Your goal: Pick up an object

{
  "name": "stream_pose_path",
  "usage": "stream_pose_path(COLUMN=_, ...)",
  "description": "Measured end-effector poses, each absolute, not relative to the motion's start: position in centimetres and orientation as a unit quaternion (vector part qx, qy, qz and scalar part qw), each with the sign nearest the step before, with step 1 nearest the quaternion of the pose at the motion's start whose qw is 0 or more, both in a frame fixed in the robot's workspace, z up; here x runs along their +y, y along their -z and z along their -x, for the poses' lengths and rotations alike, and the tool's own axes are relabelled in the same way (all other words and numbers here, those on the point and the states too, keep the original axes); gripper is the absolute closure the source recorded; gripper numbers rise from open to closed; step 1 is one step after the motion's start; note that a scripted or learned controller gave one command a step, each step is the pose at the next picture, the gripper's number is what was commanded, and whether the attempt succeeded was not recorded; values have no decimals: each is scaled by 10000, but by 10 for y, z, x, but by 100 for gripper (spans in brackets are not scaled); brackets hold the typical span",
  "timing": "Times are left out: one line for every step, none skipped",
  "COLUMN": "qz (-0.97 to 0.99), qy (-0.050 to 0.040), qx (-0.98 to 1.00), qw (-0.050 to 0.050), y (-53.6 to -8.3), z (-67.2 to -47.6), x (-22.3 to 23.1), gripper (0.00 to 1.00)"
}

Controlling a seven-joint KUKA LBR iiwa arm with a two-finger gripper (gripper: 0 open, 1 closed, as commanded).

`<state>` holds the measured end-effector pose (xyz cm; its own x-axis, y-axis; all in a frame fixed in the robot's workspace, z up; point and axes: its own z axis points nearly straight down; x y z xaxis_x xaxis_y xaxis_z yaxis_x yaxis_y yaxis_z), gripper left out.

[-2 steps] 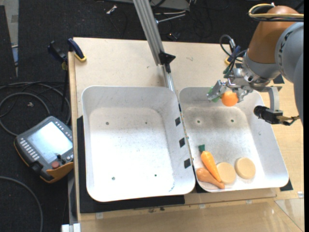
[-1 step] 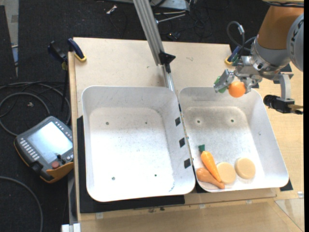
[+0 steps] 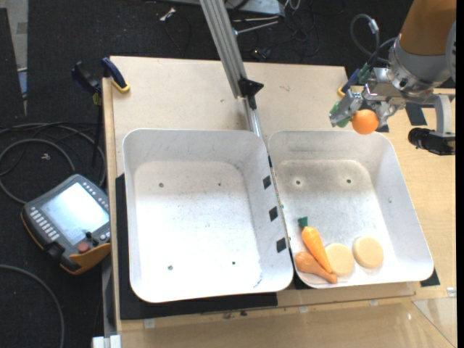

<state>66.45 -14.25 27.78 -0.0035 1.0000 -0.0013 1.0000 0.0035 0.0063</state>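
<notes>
The right bin [image 3: 406, 194] holds a small heap at its near edge: a carrot [image 3: 316, 243] with a green top lies tilted across an orange-brown piece [image 3: 310, 265], touching a pale round slice [image 3: 339, 258], and a second pale round slice [image 3: 368, 252] sits just beside that one. The left bin [image 3: 138, 194] touches the right bin along its inner wall, where a metal pole [image 3: 228, 49] slants down to the seam. Both stand on a light wooden bench [image 3: 181, 93]; beyond the left bin, on the dark floor, lies a handheld control pad [image 3: 69, 223] among cables. Above the right bin's far right corner, the gripper [image 3: 360, 114] hangs from the grey and orange arm [image 3: 428, 27], its fingers pinching an orange ball [image 3: 365, 122], well apart from the heap.
</notes>
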Motion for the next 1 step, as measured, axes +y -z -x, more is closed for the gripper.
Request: stream_pose_path(qz=-7047, qy=-4, qx=7096, qw=-9, y=-280, z=-649, x=-96, gripper=100)
